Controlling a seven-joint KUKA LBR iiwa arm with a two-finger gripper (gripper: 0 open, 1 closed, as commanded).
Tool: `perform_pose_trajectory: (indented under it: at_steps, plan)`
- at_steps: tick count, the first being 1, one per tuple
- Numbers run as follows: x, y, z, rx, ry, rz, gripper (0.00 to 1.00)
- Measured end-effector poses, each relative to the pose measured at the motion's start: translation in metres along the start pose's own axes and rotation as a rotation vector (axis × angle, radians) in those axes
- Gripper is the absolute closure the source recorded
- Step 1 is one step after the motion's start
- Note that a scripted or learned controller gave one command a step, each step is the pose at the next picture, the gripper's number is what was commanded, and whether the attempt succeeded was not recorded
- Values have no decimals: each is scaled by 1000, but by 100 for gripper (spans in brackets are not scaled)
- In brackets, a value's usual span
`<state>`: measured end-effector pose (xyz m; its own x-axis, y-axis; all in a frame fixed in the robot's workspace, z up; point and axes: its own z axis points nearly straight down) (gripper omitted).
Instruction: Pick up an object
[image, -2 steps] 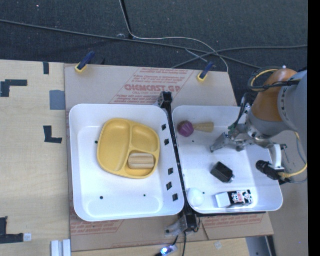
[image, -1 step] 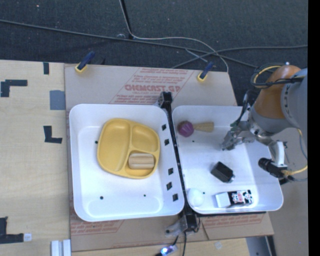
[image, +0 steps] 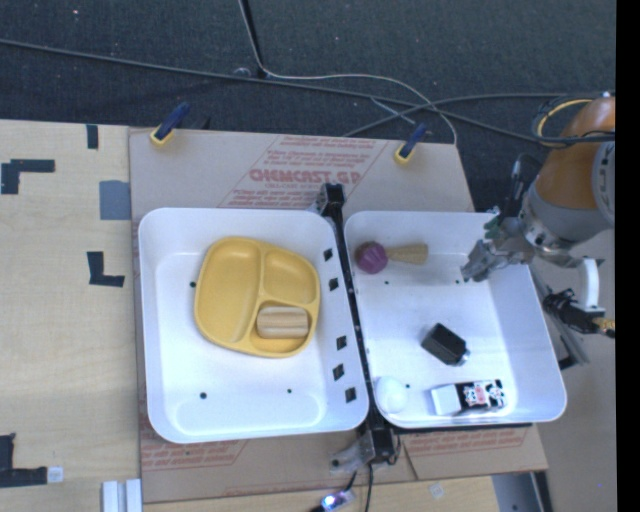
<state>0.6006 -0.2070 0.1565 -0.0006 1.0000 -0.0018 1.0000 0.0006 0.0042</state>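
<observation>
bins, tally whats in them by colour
yellow: 1, divided plate
tan: 2, wooden block on that plate, wooden handle
purple: 1, ball at the handle's end
black: 1, block
white: 2, ball, small printed box
total: 7
</observation>
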Motion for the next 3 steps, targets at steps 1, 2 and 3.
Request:
perform_pose_trajectory:
  at_steps: [1, 2, 3]
  plan:
    - [7, 9, -56, -1, 0, -2, 100]
    - [8, 10, -84, 2, 1, -1, 100]
    - [61, 2, -92, 5, 3, -5, 100]
